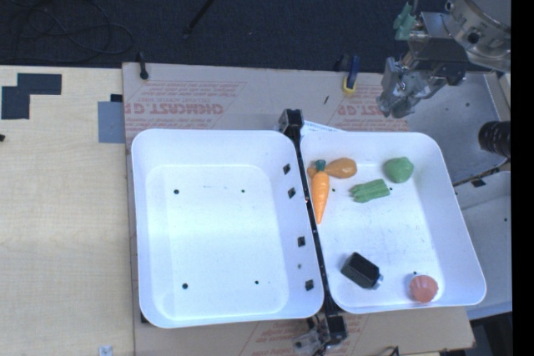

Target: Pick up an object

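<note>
Two shallow white bins sit side by side on the bench. The left bin has nothing resting on its floor but small dark spots. The right bin holds six things: a carrot against its left wall, its long axis running nearly straight up and down the view, green top toward the far end and orange tip pointing toward the near edge; an orange rounded piece touching the carrot's top end; a green long piece near the middle, lying roughly across the bin with a slight tilt; a green round piece just beyond it toward the far right corner; a black block near the front, turned at a slant; and a pink ball in the near right corner. The gripper hangs above the bench beyond the right bin's far rim, apart from every object, and whether it is parted or closed cannot be told from this angle
</note>
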